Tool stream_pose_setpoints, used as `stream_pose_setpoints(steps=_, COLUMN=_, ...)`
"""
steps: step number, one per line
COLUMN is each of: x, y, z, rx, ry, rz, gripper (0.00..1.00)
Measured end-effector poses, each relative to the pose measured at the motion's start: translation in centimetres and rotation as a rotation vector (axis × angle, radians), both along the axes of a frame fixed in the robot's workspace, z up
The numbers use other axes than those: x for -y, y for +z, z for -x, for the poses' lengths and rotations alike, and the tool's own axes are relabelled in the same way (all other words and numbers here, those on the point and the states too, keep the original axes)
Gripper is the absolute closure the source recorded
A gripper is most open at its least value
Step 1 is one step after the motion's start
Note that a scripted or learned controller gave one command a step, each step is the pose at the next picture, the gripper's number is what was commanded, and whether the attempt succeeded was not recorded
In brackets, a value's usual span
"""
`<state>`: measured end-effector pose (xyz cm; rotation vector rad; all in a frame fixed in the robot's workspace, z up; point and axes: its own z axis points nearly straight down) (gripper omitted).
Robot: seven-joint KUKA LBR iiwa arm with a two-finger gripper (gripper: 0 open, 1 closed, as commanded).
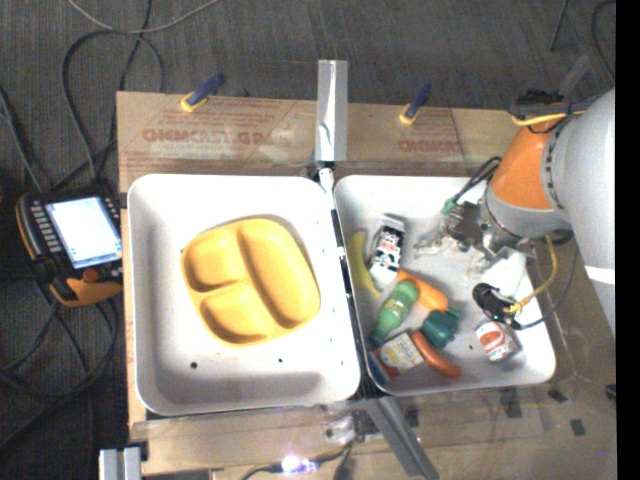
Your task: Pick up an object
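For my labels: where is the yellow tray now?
The yellow tray lies in the left bin, near its middle.

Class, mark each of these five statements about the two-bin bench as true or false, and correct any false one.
1. The yellow divided tray lies in the left bin. True.
2. The small items are piled in the left bin. False: they lie in the right bin.
3. The hand is over the right bin. True.
4. The green bottle lies on the yellow tray. False: it lies in the right bin, beside the banana.
5. Two clamps, blue with yellow handles, grip the board behind the bins. True.
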<state>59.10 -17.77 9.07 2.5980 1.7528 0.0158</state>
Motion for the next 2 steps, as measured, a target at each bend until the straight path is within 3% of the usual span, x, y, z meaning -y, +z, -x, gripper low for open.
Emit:
stream_pose_setpoints(steps=1, x=0.08, y=0.87, z=0.08, rx=-0.003, ry=0.002, rz=0.003, gripper=1.00)
stream_pose_setpoints(steps=2, x=0.08, y=0.86, z=0.09, rx=-0.003, ry=0.001, rz=0.003, gripper=0.00)
